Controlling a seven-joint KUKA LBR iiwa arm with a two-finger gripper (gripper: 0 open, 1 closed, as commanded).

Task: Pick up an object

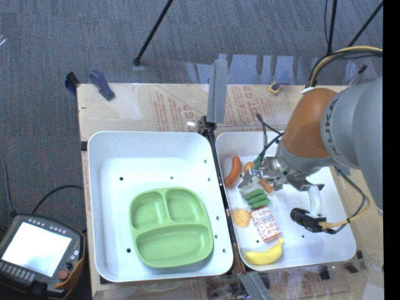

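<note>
**Gripper low over the food pile in the right bin**

From the camera above the bench, we see the arm (337, 130) reaching in from the right and bent down into the right bin (340, 245). Its gripper (261, 179) sits just above the green bean pod (256, 198), close beside the sausage (232, 170) and a small orange piece (249, 167). We cannot tell its state: the wrist hides the tips.

The pickable things are crowded in the near-left part of this bin: the bean pod, the sausage, a round orange biscuit (240, 217), a red-and-white packet (265, 224) and a banana (264, 254) at the front wall. We judge the arm hangs there because that is where the targets lie thickest.

The left bin (106, 167) holds a green divided plate (171, 227), well apart from the gripper.
</note>
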